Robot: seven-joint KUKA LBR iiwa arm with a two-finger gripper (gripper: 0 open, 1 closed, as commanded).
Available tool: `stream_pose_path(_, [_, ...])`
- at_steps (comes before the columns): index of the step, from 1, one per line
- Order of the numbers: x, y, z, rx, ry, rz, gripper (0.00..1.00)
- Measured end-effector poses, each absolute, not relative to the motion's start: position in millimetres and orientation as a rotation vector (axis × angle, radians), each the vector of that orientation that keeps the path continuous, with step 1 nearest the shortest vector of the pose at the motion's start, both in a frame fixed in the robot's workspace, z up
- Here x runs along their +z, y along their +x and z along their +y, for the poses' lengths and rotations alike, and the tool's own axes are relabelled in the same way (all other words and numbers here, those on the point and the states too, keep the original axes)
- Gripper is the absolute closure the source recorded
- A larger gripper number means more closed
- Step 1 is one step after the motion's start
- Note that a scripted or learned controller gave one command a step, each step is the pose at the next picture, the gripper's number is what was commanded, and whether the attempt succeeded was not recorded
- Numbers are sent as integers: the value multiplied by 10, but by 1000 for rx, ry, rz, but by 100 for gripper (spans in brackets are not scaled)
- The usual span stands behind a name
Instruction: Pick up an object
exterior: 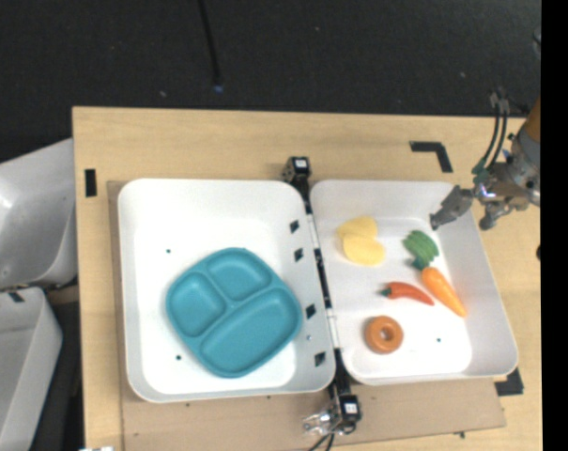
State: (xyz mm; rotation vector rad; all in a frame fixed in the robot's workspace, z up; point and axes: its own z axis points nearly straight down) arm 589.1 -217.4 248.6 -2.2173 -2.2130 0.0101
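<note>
In the camera view, the bench (218, 144) carried two shallow white bins side by side. The left bin (152, 224) held a blue divided plate (232, 311), lying flat a little below the bin's middle, its three compartments bare.

The right bin (481, 336) held five small things. A yellow piece of toy food (361, 241) lay in the upper left part. To its right sat a small green piece (420, 246), and just below that, touching or almost touching it, a carrot (444, 291) lay at a slant with its tip pointing toward the lower right. A red pepper (409, 292) lay just beside the carrot on its left. Below them, near the bin's lower middle, a brown doughnut (385, 334) lay flat, apart from the rest.

The arm reached in at the right side of the view, with the gripper (471, 209) over the upper right corner of the right bin. Its two fingers (447, 210) stood spread apart, one pointing down and left toward the green piece, the other near the bin's right rim. Nothing sat between them. The nearest finger tip was close to the green piece, though whether it was level with it or above it could not be told.
</note>
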Motion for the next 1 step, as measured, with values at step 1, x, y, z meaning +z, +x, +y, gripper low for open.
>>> stream_pose_path(1, [2561,5917,-2169,-1,-2222,-2223,0])
